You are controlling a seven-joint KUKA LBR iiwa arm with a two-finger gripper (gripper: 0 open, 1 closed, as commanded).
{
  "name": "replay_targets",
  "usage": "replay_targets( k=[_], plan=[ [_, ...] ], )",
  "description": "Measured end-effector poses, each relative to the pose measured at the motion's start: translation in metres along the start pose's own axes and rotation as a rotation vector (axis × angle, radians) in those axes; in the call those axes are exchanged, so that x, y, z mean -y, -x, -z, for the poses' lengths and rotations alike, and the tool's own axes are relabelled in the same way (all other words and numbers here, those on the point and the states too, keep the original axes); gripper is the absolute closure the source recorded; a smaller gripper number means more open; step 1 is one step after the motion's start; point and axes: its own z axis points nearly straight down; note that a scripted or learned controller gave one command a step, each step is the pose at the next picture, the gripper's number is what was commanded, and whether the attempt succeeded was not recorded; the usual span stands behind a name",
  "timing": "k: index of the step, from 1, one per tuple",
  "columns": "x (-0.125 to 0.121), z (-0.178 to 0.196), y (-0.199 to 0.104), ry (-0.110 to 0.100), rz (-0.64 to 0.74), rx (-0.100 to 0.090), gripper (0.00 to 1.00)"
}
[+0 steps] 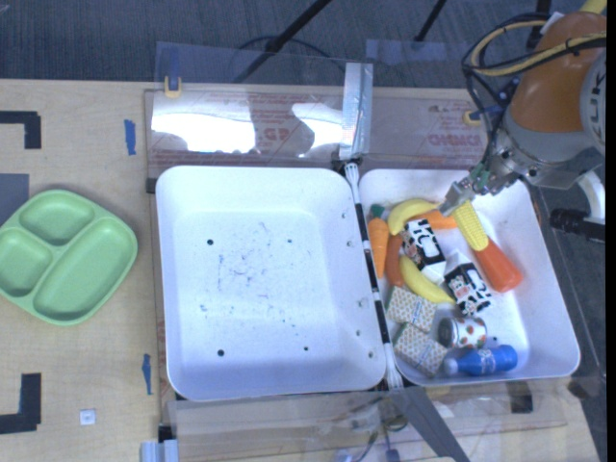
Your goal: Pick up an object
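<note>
Two bins (192, 200); one tool (460, 196) above two bananas (414, 210).

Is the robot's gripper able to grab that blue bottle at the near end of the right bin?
Probably yes. The blue bottle lies on top near the right bin's front edge, with nothing over it. The gripper hangs over the far end above the corn, so the arm must cross the pile first.

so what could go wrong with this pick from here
1. The gripper sits over the back of the crowded right white bin, where the yellow banana, yellow corn cob and orange carrot touch; it may catch two or shove one aside.
2. It is close to the bin's back wall and could clip it.
</note>
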Motion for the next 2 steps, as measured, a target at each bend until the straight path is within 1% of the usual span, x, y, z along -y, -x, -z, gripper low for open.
replay_targets(
  k=[1,2],
  plan=[
    [0.0,0.0,0.0,0.0,0.0,0.0,0.0],
    [-0.012,-0.083,0.041,-0.002,0.087,0.0,0.0]
  ],
)
